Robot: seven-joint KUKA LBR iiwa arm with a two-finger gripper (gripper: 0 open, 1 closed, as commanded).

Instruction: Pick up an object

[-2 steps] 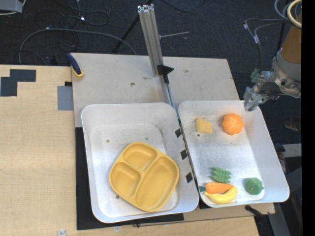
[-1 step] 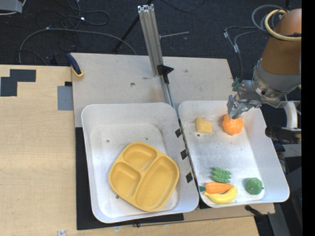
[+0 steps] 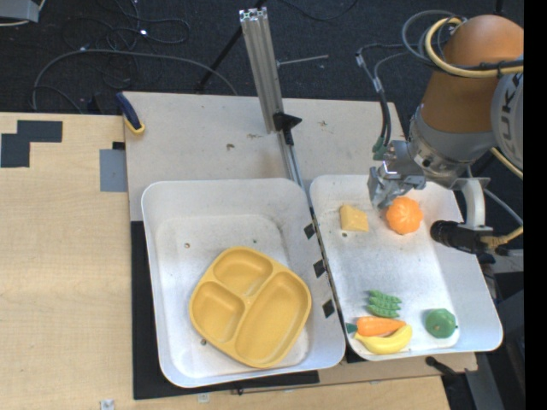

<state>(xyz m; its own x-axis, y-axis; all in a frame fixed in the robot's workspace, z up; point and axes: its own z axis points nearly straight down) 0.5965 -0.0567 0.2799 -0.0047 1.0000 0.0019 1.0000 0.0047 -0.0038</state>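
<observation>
Tool low beside orange

One fixed camera looks down at a slant over both bins.

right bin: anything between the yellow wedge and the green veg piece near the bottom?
No. In the camera view, only bare bin floor runs from the yellow wedge to the green veg piece.

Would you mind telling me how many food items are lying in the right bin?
6: a cheese wedge and an orange at the far end; peas, a carrot, a banana and a green fruit near the front. The arm may hide more.
</observation>
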